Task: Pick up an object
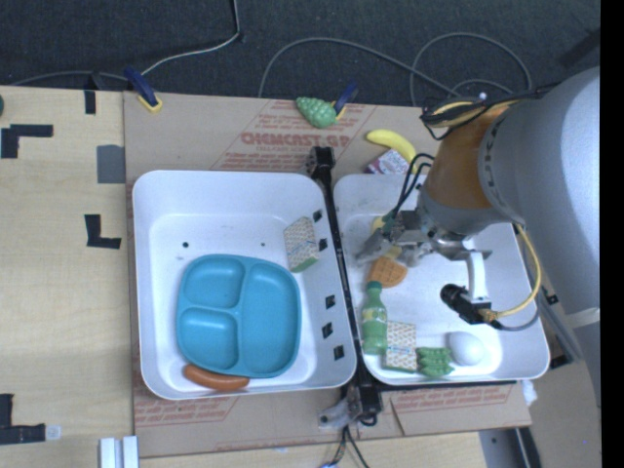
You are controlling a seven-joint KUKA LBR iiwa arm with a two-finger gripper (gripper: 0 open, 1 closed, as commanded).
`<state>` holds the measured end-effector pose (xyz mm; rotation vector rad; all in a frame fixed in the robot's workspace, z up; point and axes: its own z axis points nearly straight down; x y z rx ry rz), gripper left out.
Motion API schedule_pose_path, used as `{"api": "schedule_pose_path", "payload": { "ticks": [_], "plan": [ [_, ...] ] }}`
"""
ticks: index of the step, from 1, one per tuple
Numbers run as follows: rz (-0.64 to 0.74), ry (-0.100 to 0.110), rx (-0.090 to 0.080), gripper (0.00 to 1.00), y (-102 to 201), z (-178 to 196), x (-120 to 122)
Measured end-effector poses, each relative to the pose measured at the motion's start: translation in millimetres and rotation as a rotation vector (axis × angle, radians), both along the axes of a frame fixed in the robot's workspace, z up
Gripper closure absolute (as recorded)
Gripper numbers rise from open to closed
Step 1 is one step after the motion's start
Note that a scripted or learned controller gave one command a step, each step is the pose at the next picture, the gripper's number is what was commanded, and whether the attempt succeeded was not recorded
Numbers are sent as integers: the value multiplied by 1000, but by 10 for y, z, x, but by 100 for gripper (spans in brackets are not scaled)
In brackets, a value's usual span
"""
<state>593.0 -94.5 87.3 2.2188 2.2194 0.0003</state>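
The gripper (382,245) is positioned low in the right bin (507,364), near its left wall; whether anything is clamped cannot be determined at this angle. Directly below and touching or just beside it lies an orange object (389,272), rounded and waffle-textured. Further down the right bin: a green bottle (374,317) standing along the left wall, a patterned sponge (401,345) beside it, a green leafy toy (435,361), and a white egg-shaped item (467,348). The left bin (156,203) contains a blue divided plate (239,315), an orange sausage (215,378) at the plate's lower edge, and a second patterned sponge block (302,242) against the right wall.
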Motion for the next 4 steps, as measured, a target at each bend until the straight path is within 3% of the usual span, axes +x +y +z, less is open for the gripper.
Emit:
{"api": "schedule_pose_path", "payload": {
  "ticks": [1,2,4],
  "plan": [
    [2,-5,0,0,-49,-5,-175],
    [1,1,2,0,-52,-12,9],
    [1,-5,-1,0,-59,-5,-247]
  ]
}}
